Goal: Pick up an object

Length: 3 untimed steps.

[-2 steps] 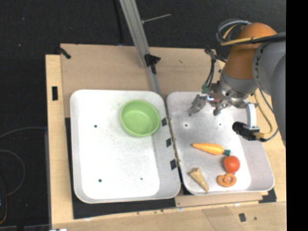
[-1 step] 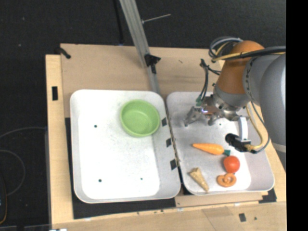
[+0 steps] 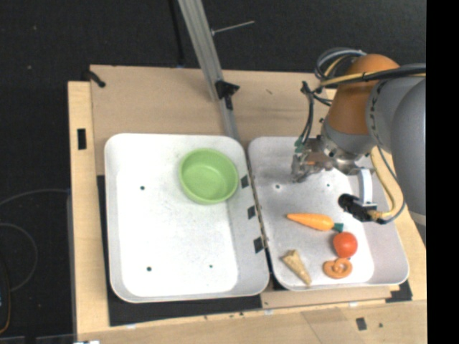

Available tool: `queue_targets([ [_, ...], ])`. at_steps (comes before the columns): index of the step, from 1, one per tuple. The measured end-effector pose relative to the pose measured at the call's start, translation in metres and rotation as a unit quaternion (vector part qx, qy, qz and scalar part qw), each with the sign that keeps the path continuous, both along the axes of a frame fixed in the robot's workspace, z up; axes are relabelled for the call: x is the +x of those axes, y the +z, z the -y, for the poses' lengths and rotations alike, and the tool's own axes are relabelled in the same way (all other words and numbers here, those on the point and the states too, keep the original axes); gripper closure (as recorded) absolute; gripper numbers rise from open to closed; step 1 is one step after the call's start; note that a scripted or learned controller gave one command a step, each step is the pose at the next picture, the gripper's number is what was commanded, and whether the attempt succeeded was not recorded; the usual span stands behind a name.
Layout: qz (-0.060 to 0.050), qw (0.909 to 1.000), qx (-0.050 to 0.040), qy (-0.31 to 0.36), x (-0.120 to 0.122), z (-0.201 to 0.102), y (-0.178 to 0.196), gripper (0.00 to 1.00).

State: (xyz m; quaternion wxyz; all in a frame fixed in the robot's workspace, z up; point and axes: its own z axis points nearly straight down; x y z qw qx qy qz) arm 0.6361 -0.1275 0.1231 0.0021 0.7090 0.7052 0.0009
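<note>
We see the gripper (image 3: 300, 168) poised over the bare upper part of the right bin (image 3: 276, 156), apparently holding nothing; whether it is parted we cannot tell. The likeliest target, the toy carrot (image 3: 313, 221), lies nearer us, just beside the tomato (image 3: 345, 244).

no readable text, labels, brands, numbers or signs on anything here.

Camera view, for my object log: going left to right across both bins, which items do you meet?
Green bowl → beige wedge → carrot → tomato. The orange slice overlaps the tomato's span, so it is left out.
</note>
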Motion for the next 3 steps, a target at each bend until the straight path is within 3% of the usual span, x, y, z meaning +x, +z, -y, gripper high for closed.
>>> queue_targets([
  [2, 0.001, 1.0000, 0.0005, 0.004, 0.002, 0.000, 0.088, 1.00],
  [3, -0.002, 1.0000, 0.0015, 0.006, 0.001, -0.056, 0.085, 1.00],
])
